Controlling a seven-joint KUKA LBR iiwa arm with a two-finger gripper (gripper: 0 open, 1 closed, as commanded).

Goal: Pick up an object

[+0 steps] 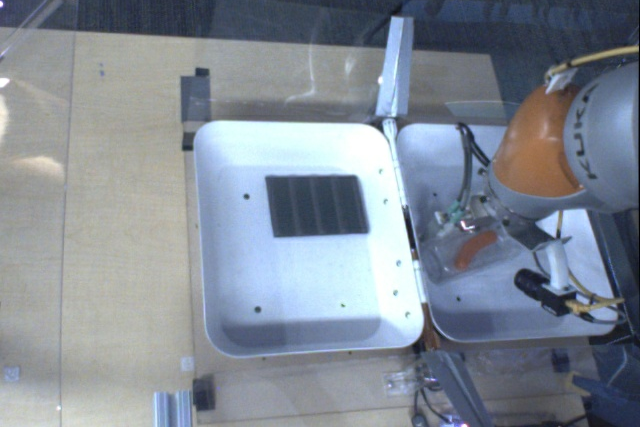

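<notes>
We see the gripper (470, 220) low in the right white bin (440, 315), over a small orange-red oblong object (470, 250) in clear wrap just below. Looks light, slippery, crinkly; we'd pinch across its narrow middle. Grip state: can't tell.

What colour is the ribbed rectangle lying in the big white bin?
Dark grey, nearly black, with lengthwise ridges: the ribbed rectangle shows plainly in the camera view.

The grey arm (605, 150) is seen reaching in from the right, its orange band (535, 150) turned toward the left. The wrist is angled down and leftward, and the gripper (465, 225) is lowered at the near left of the arm. 1 arm is seen.
</notes>
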